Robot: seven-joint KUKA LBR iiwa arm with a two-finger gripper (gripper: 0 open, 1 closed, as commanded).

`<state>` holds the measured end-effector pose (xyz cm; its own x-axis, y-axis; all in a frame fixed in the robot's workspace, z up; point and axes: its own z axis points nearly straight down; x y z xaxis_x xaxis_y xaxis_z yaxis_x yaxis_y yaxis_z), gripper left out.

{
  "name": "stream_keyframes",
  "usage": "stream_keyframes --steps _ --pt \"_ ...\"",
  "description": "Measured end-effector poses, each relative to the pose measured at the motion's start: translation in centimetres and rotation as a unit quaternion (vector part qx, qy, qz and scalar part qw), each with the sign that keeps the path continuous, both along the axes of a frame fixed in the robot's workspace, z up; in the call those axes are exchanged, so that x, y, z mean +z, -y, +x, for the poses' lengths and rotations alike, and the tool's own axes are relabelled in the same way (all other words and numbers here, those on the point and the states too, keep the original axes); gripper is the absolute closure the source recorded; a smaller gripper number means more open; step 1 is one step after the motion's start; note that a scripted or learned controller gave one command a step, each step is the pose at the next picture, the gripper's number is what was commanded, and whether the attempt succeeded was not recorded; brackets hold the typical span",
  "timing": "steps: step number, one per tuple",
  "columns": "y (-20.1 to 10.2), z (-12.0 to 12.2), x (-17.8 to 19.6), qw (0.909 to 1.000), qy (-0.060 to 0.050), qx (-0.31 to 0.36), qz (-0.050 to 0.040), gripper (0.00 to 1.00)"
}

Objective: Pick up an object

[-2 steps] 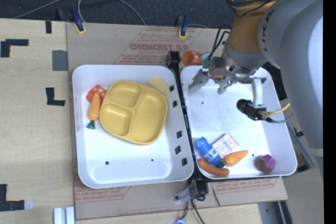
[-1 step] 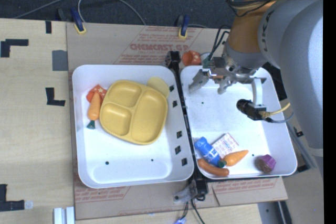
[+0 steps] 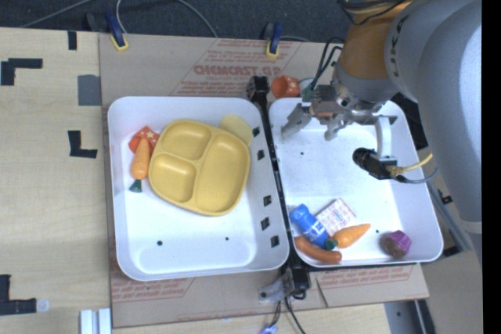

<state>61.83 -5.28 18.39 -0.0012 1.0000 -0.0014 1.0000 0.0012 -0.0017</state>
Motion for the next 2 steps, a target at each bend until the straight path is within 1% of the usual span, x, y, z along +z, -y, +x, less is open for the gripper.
stream_keyframes --steps 2 --pt "0.0 0.0 0.0 1.0 0.0 0.0 0.0 0.0"
